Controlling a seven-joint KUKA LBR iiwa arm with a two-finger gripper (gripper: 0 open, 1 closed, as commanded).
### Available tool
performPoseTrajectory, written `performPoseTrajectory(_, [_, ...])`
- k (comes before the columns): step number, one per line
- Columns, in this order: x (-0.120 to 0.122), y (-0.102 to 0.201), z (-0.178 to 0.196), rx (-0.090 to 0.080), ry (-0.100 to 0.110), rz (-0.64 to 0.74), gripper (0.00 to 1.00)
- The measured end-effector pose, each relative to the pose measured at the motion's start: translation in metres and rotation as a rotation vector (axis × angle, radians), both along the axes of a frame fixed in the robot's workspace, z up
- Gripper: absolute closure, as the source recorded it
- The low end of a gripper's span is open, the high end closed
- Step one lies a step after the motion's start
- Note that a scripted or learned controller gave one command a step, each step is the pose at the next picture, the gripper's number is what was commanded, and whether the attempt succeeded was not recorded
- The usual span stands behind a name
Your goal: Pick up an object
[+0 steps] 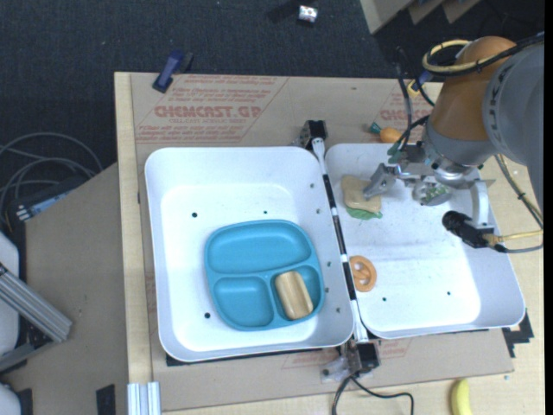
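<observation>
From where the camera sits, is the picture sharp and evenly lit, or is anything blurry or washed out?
In the camera view the light is soft and even, and the white bins look bright but keep their edges. The blue tray and pretzel read fairly sharp. The arm at the right is close to the lens and looks soft, and the gripper casts only a faint shadow.

You have a dark carpeted floor (130,15) around the bench; the surface (251,111) is pale board stamped with red lettering; loose cables (34,188) coil on the floor at your left; a blue clip (171,70) lies at the board's far corner; a small metal part (308,11) rests on the carpet beyond.
</observation>
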State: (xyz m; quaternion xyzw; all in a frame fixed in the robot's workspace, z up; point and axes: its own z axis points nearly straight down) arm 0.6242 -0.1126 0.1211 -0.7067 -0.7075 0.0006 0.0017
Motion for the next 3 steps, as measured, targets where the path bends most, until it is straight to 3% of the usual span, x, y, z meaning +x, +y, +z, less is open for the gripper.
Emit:
performPoseTrajectory(1, [-0.004,0.021,-0.033,-0.001,-0.007,-0.001,0.00])
performPoseTrajectory(2, [0.025,0.010,-0.033,-0.001,0.000,0.001,0.00])
performPoseTrajectory(3, [0.029,0.020,-0.036,-0.001,-0.004,0.000,0.00])
